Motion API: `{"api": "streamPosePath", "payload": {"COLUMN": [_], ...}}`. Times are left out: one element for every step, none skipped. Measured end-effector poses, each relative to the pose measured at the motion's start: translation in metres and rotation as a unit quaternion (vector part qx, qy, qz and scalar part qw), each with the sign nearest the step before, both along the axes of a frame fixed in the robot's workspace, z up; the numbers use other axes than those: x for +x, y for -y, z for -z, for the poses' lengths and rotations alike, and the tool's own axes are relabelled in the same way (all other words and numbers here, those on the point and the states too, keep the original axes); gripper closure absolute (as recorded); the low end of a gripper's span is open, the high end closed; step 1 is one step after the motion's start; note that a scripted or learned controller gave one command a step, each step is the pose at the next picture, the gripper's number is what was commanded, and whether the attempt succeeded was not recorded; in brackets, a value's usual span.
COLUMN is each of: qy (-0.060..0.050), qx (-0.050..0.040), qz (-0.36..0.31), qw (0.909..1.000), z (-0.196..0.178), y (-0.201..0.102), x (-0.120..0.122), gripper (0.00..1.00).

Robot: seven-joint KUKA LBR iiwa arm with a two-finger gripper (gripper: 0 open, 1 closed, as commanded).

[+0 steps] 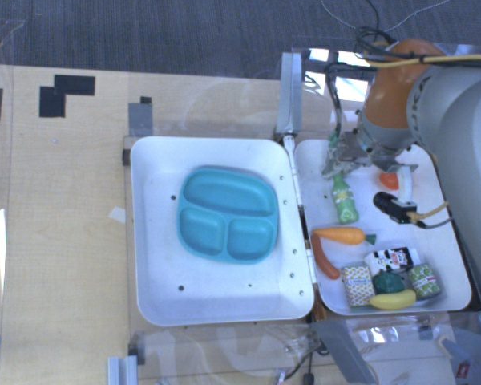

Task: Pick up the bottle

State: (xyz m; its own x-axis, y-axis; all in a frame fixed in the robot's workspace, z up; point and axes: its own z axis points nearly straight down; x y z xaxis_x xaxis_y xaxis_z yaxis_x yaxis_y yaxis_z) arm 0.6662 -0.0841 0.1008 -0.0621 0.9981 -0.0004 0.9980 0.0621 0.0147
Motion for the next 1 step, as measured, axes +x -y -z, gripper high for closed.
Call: {"api": "streamPosePath", "payload": {"qy": [-0.003], "qx": [-0.0003], "qz": [-0.017], "qw": [0.9999], "z": [-0.0930], "y": [-0.0417], "x": [0.0043], "gripper": [1.00]}}
